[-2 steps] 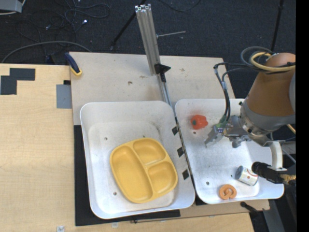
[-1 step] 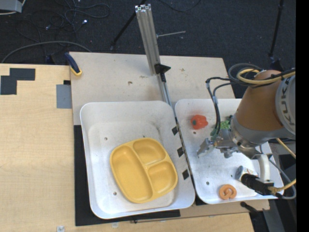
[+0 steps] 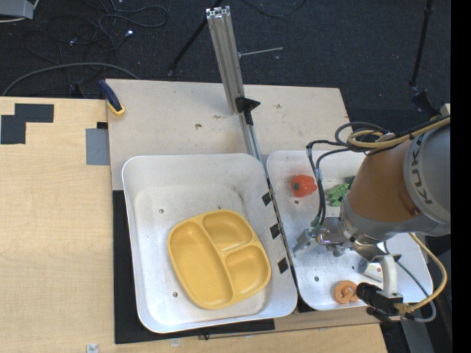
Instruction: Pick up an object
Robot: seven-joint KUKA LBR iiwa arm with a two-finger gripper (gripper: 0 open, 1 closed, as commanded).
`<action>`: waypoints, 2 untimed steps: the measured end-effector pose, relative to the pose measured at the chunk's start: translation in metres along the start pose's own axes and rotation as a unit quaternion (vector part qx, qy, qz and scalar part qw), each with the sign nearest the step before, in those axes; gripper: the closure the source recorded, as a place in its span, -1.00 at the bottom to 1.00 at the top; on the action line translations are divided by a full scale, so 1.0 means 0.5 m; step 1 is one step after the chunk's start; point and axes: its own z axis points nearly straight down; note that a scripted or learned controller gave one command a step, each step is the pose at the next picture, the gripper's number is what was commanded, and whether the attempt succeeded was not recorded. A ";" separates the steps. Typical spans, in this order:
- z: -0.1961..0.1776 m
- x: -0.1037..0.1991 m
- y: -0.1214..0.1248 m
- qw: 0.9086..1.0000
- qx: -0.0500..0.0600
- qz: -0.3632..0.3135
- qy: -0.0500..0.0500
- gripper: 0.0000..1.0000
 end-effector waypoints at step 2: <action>0.036 -0.002 0.009 1.000 -0.009 0.003 0.001 1.00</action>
